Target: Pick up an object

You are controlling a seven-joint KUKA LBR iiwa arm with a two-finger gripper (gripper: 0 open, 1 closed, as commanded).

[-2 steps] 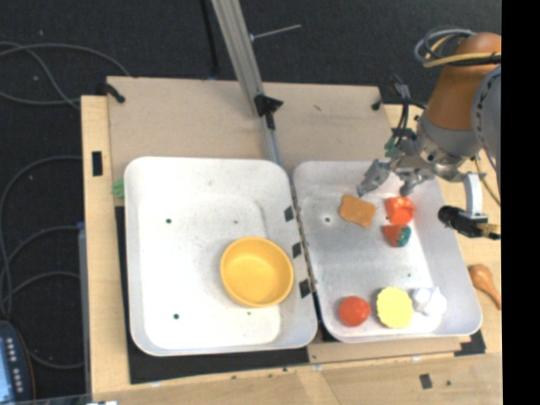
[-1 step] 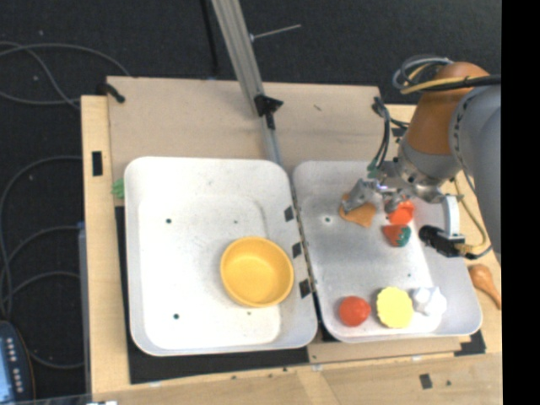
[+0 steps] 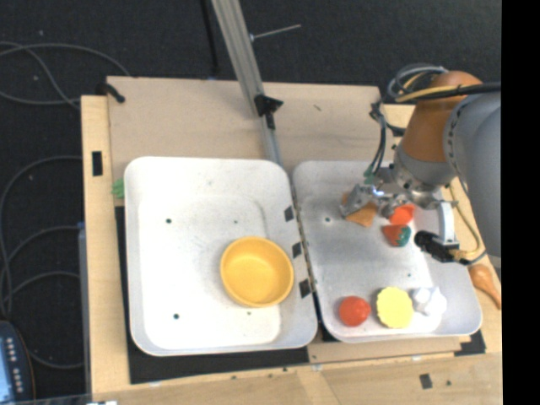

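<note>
So my pincer (image 3: 364, 199) is down low in the right bin (image 3: 337, 251), up near its 12 o'clock edge, and honestly I can't tell if it's apart or together from this angle. Looks like I'm in the reach-and-grab step, nothing lifted yet as far as I can judge. An orange wedge (image 3: 364, 218) sits right under the tips, at 6 o'clock and touching or nearly so. A red-and-green piece (image 3: 398, 226) is just beside at 4 o'clock. Next move, I reckon: settle over the wedge, close, lift straight. Further off at 6 o'clock lie a red ball (image 3: 354, 310) and a yellow disc (image 3: 394, 307). The yellow bowl (image 3: 256, 271) sits in the left bin (image 3: 169, 192).
</note>
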